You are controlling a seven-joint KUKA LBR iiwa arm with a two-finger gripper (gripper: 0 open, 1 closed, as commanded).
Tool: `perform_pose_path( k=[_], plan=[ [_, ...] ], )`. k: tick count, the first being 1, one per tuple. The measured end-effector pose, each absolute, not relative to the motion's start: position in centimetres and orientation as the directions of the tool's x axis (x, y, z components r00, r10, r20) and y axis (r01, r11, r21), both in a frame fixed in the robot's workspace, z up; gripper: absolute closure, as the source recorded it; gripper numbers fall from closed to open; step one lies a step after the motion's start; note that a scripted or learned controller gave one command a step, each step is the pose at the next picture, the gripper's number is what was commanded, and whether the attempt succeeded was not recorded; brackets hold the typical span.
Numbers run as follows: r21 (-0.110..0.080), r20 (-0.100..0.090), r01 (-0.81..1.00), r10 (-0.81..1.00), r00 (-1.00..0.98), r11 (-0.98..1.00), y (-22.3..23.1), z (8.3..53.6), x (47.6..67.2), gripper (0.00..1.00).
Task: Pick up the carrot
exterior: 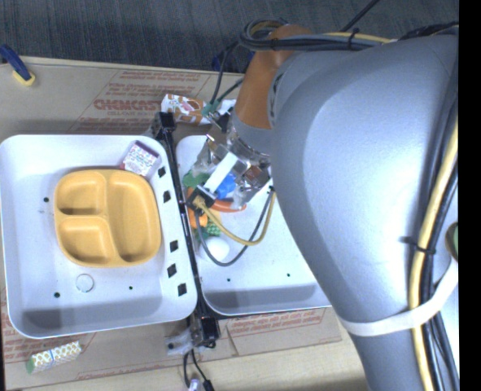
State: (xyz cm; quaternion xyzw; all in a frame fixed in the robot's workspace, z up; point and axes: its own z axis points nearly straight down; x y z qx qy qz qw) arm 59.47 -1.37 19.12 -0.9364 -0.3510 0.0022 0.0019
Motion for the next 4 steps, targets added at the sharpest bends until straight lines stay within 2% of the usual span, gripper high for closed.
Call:
perform_pose_path(
  k=[1, 2, 3, 4],
  plan=[
    [-0.007, -0.004, 0.655, 0.655, 0.755, -0.755, 2.1, 19.1, 56.1, 0.0],
    [-0.004, -0.005, 0.296, 0.296, 0.955, -0.955, -0.8, 19.1, 56.3, 0.0],
    [-0.005, -0.007, 0.228, 0.228, 0.974, -0.974, 1.3, 19.1, 53.6, 0.0],
    [-0.003, -0.004, 0.236, 0.236, 0.972, -0.972, 3.5, 19.1, 54.5, 0.0]
  ],
)
